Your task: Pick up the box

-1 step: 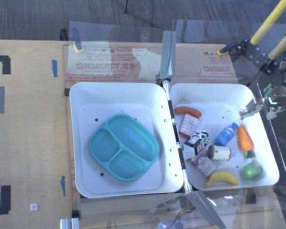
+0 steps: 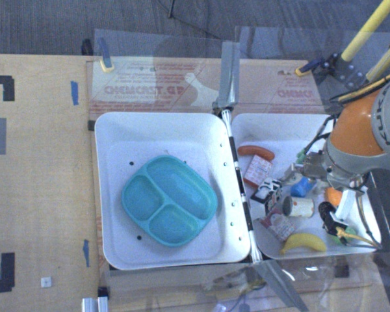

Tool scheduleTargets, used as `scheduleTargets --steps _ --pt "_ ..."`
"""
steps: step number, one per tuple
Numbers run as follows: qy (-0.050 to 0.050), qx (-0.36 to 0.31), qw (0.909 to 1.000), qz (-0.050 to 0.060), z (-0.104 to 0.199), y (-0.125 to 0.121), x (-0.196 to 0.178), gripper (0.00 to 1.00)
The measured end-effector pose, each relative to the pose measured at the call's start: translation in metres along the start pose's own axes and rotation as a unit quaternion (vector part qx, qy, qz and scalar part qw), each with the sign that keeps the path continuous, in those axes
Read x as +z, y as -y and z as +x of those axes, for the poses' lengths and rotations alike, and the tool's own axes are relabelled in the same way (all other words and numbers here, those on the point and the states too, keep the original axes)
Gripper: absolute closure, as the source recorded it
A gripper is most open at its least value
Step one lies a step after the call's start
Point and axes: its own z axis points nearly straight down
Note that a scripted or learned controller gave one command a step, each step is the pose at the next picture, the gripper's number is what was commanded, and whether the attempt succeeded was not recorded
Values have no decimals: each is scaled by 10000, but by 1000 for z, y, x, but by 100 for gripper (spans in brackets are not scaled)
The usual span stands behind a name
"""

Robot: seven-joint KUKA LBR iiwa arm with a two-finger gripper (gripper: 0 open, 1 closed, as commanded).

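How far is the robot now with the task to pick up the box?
Nothing looks done yet: the small red and white box lies in the right bin, near the hot dog. In hand: the gripper hangs low over the clutter just right of the box, beside a blue object. Grasping and lifting the box are left.

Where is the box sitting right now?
The box lies in the right bin, close to its left wall, just below the sausage and left of the blue object; the gripper is further right.
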Motion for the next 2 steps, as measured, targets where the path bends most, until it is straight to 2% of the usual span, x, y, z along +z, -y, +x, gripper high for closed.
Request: scheduleTargets --steps 1,2 --pt "32 1057 9944 -4 60 -47 1 0" --pt "36 1049 9945 -15 61 -48 -10 100"
